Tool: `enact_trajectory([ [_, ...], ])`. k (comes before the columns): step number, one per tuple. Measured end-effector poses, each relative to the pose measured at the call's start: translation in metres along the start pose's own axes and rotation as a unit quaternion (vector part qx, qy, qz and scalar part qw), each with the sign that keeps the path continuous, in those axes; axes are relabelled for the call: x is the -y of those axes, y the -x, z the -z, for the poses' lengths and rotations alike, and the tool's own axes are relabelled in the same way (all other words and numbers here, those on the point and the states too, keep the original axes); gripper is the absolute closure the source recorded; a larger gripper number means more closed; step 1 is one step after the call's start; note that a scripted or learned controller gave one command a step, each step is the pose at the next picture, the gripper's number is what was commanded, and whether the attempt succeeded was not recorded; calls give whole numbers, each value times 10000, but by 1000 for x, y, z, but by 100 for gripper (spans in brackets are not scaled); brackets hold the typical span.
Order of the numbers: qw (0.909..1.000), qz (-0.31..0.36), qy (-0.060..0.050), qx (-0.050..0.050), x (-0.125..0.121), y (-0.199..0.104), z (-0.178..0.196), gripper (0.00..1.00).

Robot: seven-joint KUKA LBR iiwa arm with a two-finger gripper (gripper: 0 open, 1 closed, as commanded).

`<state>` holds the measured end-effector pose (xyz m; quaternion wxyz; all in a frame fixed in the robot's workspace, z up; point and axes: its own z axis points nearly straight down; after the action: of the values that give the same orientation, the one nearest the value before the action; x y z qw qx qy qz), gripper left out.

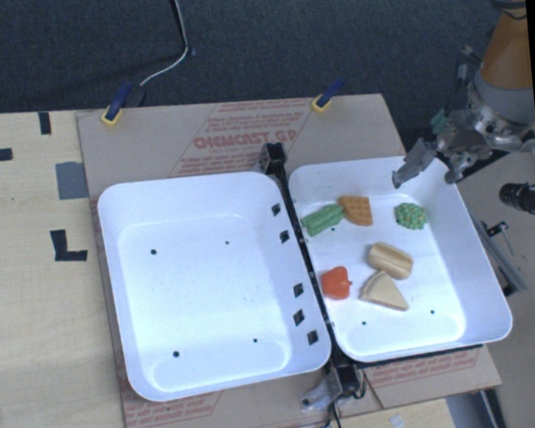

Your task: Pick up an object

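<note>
Jaws on the robot's gripper (428,167) hang over the top right corner of the right bin (475,264), and it is too blurry to tell if they are open or shut. Nothing seems to be between them, as far as the fuzzy view lets me see. The arm (504,54) is grey with an orange band and comes in from the right. Inside the right bin lie six toy foods. A long green one (324,219) sits near the middle wall, and an orange-brown piece (356,210) is just beside it. A bumpy green one (411,215) lies near the gripper but apart from it. Lower down are a red one (336,283), a tan roll (390,260) and a pale wedge (383,292), and the roll and wedge are touching. The left bin (122,269) sits beside the right bin. Both bins rest on brown cardboard (232,136) on the desk (29,278).
</note>
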<state>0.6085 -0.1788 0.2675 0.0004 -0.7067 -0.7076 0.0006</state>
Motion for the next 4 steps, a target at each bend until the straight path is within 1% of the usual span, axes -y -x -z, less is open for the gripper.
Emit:
enact_trajectory([
  [1,10000,15,25,5,-56,-18,11,0],
  [2,10000,-30,-7,10,-28,49,-3,0],
  [3,10000,8,-11,2,-61,44,-64,0],
  [4,10000,7,62,19,-61,35,72,0],
])
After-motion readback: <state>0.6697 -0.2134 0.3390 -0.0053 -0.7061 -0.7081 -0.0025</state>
